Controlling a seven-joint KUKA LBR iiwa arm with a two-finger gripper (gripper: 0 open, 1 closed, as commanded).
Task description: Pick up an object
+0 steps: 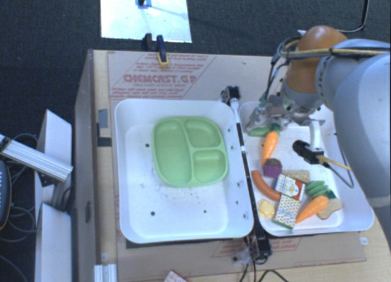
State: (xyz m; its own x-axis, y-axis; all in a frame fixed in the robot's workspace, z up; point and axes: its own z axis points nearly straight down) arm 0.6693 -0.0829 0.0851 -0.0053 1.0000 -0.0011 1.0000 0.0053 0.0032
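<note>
The gripper (269,119) is poised at upper right over a carrot (269,144); its grip cannot be told. It should be centred before being lowered.

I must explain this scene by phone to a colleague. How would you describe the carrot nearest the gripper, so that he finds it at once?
Look in the right bin, the one crowded with toy food. Near its upper end, just below the gripper, lies a carrot with its green top toward the gripper. The second carrot lies at the lower end, among the boxes.

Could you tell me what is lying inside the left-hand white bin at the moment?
A green divided plate lies in the left bin, with dark specks around it. Whatever is beneath the plate is hidden.
</note>
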